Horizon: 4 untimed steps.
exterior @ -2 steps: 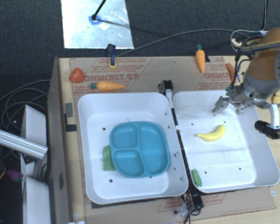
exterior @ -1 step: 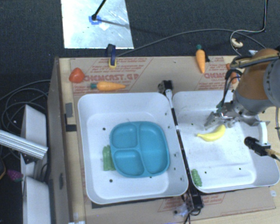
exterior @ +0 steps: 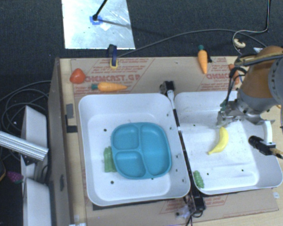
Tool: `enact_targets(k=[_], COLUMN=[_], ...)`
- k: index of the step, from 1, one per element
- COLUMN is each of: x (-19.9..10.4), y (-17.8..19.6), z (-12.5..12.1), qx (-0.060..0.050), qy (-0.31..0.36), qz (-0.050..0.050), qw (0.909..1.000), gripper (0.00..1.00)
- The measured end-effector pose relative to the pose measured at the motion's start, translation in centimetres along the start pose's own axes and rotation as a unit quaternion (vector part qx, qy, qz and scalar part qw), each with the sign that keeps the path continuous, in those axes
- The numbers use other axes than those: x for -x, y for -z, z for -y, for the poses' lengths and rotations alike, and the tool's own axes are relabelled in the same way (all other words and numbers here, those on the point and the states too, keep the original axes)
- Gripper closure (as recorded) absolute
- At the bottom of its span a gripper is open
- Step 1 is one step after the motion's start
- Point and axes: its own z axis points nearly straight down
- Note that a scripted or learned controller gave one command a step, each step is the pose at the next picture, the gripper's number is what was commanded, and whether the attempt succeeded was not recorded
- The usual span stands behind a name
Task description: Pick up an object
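1. Cardboard-covered worktop is carrying two white bins side by side; I'm looking down on both.
2. Left bin is holding a blue divided plate and a green piece.
3. Banana is lying in the right bin, mid-bin.
4. Jaws are hovering just above the banana's upper tip; I can't tell how far they're open.

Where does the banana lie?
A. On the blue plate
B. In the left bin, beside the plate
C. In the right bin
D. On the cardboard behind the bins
C: the banana lies on the floor of the right bin, just below the gripper.
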Motion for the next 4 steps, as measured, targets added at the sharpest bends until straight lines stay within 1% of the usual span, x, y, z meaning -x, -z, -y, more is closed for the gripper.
enact_targets(k=[1, 2, 3, 4], x=[-2.5, -2.5, -3.4, -3.4], y=[8.4, 8.3, -0.4, 0.8], z=[1.0, 1.1, 3.7, 3.5], qx=[0.001, -0.001, -0.003, 0.000], qy=[0.001, 0.000, 0.000, 0.000], qz=[0.000, -0.001, -0.001, 0.000], qw=[1.0000, 1.0000, 1.0000, 1.0000], gripper=[1.00, 0.00, 0.00, 1.00])
